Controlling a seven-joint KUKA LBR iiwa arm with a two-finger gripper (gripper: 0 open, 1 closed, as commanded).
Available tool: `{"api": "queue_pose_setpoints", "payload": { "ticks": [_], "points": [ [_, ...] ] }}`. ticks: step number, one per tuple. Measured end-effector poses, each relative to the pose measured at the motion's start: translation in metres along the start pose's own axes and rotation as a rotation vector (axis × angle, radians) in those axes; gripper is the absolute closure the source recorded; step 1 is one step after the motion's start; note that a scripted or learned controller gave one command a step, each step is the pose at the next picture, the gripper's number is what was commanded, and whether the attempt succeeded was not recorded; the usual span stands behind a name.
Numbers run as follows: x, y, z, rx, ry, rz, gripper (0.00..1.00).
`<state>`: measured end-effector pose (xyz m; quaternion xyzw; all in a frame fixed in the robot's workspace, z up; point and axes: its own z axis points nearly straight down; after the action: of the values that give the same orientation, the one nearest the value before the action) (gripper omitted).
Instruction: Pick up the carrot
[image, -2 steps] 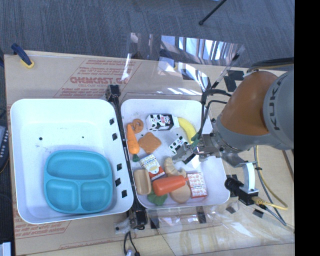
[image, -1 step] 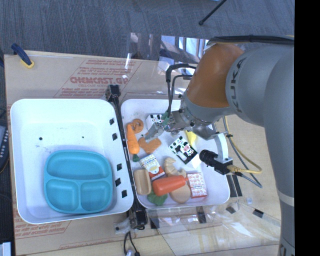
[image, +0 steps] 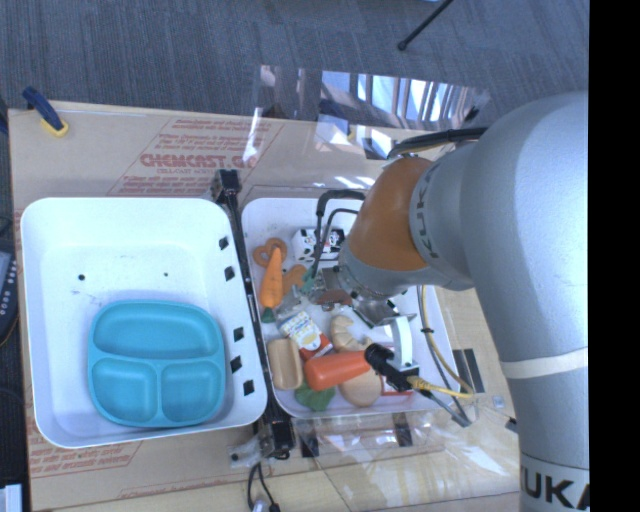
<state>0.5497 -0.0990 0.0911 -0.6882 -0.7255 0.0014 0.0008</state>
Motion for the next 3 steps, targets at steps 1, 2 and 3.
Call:
{"api": "queue_pose_setpoints", "payload": {
  "ticks": [1,2,3],
  "points": [
    [-0.010,0.085,-0.001,0.000,-0.001,0.121,0.00],
    [0.002,0.053,-0.002,-0.001,-0.003,0.309,0.00],
    [0.003,0.053,-0.011,0.001,0.000,0.304,1.00]
  ]
}}
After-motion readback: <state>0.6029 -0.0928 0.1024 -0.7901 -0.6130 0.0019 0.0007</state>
